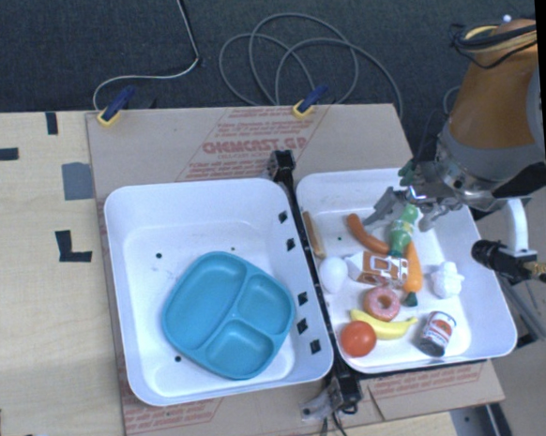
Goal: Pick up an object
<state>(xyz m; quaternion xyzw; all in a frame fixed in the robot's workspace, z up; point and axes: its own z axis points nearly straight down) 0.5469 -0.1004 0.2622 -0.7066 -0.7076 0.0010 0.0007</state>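
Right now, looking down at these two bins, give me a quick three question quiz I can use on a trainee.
1. True or false: the blue divided plate lies in the same bin as the tomato.
2. Which item lies nearest the gripper? A) the green bottle B) the small can C) the pink donut
3. Fill in: the banana lies right beside the pink ____.

Key
1. False. The plate is alone in the left bin; the tomato is in the right bin.
2. A
3. donut
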